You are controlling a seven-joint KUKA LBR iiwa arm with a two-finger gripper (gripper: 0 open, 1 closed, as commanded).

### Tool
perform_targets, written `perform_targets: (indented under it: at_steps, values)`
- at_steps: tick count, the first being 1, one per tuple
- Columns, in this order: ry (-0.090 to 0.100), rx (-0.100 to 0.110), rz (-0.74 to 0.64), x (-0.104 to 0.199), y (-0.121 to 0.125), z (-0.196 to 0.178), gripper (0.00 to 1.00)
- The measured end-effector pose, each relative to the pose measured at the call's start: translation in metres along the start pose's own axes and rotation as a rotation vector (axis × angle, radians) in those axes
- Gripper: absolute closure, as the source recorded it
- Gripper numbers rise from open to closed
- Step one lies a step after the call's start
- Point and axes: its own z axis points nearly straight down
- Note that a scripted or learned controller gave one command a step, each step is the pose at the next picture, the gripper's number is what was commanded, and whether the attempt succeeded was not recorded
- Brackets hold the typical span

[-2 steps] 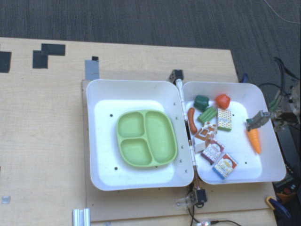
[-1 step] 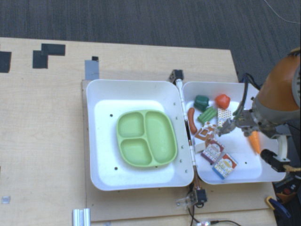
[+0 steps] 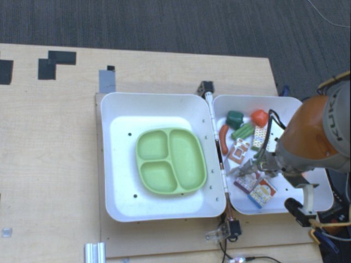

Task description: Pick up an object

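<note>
Low in the right bin (image 3: 323,199), the gripper (image 3: 248,169) is hanging over a cluster of small packets; whether it is spread or pinching anything, I cannot tell. Two white bins are sitting side by side on the wooden bench (image 3: 49,147). One green divided plate (image 3: 170,161) with three sections is lying in the left bin (image 3: 118,163). In the right bin are lying one red tomato (image 3: 259,117), one dark green cup (image 3: 235,118), one red sausage (image 3: 224,138), one green pepper (image 3: 243,131) and several printed packets (image 3: 262,193)
</note>
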Motion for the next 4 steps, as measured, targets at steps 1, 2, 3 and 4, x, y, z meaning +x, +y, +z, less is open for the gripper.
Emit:
perform_targets:
  at_steps: [1, 2, 3, 4]
  values:
    - [0.000, -0.007, -0.002, 0.001, 0.003, -0.012, 1.00]
    - [0.000, -0.007, -0.002, 0.000, 0.003, -0.012, 0.00]
    - [0.002, -0.011, -0.004, 0.002, 0.005, -0.023, 1.00]
    - [0.002, -0.010, -0.004, 0.002, 0.005, -0.023, 0.00]
